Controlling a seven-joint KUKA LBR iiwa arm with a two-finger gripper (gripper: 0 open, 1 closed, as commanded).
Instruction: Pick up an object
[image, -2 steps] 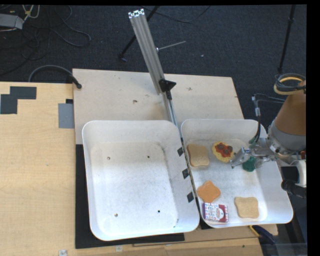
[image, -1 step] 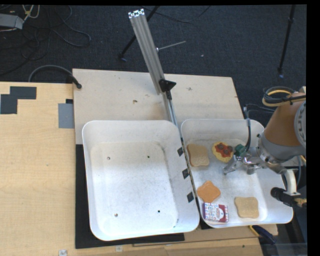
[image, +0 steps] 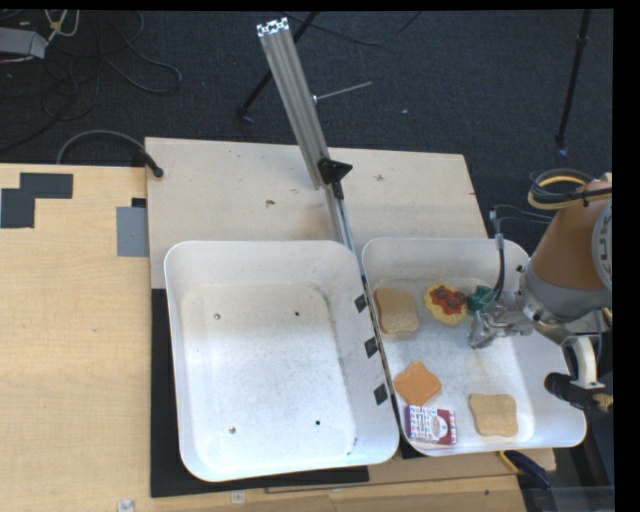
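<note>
Seen from above at a slant, the bench carries two shallow white bins side by side: the larger left bin and the smaller right bin, which holds all the loose objects. In the right bin lie a tan toast-shaped slice close to the dividing wall, a round yellow piece with red topping just beside it toward the arm, an orange rounded-square piece lower down, a small red-and-white printed carton at the near edge, and a second tan bread-like slice near the bottom right corner. The grey arm with its orange band reaches in from the right, and its metal two-finger gripper hangs low over the bin floor, just beside the yellow piece. Whether it is spread or closed cannot be told here, and nothing is visibly caught in it.
</note>
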